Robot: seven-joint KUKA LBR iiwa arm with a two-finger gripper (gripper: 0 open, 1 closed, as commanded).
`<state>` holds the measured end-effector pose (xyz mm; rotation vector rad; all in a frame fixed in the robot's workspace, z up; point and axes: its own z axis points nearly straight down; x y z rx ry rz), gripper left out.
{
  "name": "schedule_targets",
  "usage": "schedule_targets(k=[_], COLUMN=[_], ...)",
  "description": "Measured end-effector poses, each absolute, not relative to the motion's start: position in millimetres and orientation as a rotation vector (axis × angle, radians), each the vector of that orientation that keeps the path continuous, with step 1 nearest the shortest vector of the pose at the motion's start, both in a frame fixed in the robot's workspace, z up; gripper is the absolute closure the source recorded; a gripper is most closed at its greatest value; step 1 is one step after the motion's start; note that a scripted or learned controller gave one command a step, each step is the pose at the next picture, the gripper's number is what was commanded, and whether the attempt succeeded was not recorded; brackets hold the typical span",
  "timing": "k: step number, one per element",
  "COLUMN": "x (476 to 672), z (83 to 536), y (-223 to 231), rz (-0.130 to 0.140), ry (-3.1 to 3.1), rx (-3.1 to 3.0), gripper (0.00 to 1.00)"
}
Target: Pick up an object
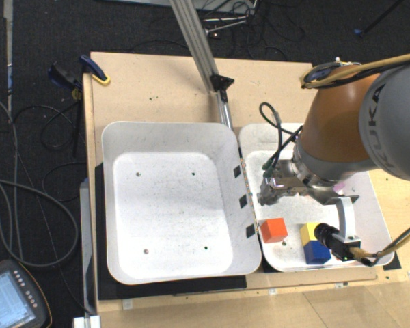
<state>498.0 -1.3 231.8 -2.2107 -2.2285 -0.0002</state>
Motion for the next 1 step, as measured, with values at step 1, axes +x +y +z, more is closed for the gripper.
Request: schedule_targets(k=[1], x=[493.0], z=[242.5], y=[54.0], rz=[-0.004], ry=[-2.232], rx=[-2.21], gripper=[1.0])
